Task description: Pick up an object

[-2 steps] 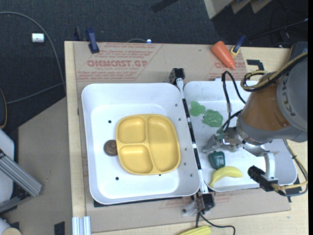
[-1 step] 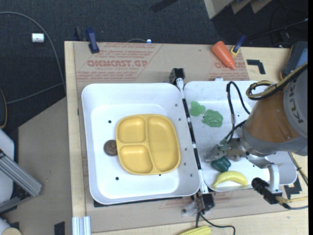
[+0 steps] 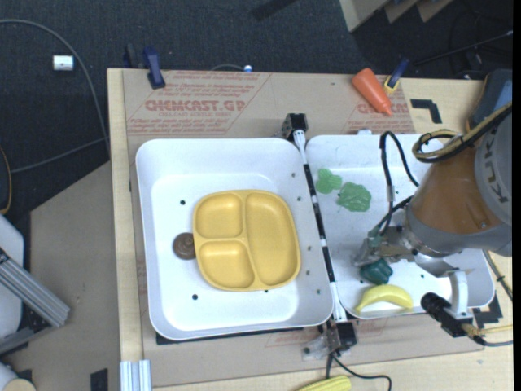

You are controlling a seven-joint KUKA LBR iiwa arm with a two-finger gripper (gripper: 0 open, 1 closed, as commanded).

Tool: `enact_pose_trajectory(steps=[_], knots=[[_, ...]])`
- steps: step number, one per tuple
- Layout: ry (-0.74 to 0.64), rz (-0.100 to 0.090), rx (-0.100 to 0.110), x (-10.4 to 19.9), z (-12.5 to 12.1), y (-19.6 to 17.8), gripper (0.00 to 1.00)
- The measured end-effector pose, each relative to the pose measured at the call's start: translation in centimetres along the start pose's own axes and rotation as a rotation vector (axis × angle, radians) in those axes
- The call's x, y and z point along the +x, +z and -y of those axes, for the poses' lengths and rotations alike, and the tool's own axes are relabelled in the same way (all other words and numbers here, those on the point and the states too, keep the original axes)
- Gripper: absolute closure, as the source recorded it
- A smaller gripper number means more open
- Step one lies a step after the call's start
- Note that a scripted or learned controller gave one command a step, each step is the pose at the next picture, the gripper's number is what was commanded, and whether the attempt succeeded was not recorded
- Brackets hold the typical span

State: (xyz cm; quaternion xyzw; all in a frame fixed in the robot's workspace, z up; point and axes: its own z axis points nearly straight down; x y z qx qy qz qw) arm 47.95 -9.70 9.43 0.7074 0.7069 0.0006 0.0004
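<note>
Yellow banana (image 3: 385,299) lies at the near edge of the right bin (image 3: 358,147), just below the claw (image 3: 370,256).

On the worktop (image 3: 203,100), the left bin (image 3: 159,218) holds a yellow divided plate (image 3: 246,239) with a small brown round thing (image 3: 184,245) touching its left rim. In the right bin two green pieces (image 3: 343,190) lie near the far side. Nearer, the claw sits low over a teal object (image 3: 377,271) that lies just above the banana; whether its fingers are released or clenched cannot be told, and nothing is seen between them. The grey arm (image 3: 460,194) with its orange band reaches in from the right. An orange carrot-like thing (image 3: 373,91) lies on the worktop beyond the right bin.
</note>
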Motion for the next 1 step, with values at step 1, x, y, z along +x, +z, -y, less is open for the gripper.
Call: enact_pose_trajectory(steps=[1], knots=[[-0.002,-0.001,0.000,5.56,-6.52,-9.07,1.00]])
